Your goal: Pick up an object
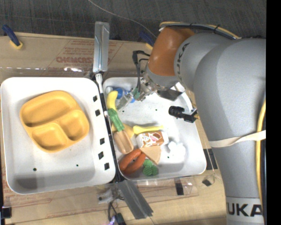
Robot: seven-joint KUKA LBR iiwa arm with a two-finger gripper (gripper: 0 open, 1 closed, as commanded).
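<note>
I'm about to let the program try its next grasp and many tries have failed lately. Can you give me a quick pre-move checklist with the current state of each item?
1. Gripper is over the right bin, near its upper left corner: ok.
2. An object is near the gripper: ok, the banana and a small blue item lie close beside it.
3. Something is already grasped: cannot tell, the gripper tip is too small and cluttered to read.
4. Targets are well separated: not ok, the carrot, yellow spoon and snack packet crowd together along the bin's left side.
5. Left bin holds a drop spot: ok, the yellow divided tray sits there.
</note>
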